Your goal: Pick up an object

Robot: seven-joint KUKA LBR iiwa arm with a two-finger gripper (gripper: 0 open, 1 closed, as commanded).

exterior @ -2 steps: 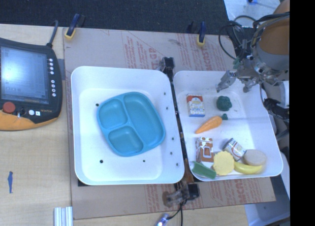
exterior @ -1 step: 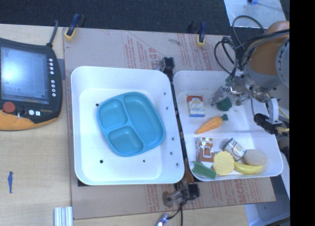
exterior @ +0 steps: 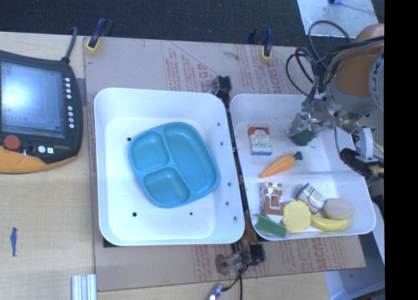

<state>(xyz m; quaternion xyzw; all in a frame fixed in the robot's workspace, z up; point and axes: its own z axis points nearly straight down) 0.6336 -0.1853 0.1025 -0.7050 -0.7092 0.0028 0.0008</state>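
My gripper reaches down into the far right part of the right bin, at the end of the grey arm with its orange band. A small dark green object lies directly under the gripper's tip, and whether it is gripped is not visible. Left of it stands a small red and white carton. An orange carrot lies just below that, toward the bin's middle.
Along the right bin's near side lie a brown packet, a small can, a yellow round piece, a banana, a beige round piece and a green piece. The left bin holds a blue divided plate. A control pendant sits at far left.
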